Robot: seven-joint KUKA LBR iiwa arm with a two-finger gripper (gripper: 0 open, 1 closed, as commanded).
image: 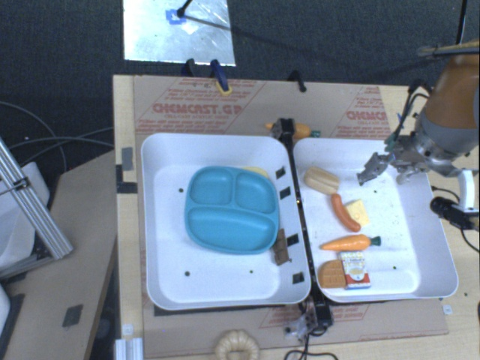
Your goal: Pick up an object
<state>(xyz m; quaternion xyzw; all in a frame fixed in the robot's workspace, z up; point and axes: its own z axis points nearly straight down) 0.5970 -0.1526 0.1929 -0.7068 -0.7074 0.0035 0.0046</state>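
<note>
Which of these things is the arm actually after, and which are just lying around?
Part of the job:
gripper
bread roll
sausage
cheese
carrot
cookie
small carton
right bin

Just lying about:
blue divided plate
left bin
silver sheet
clamp
</note>
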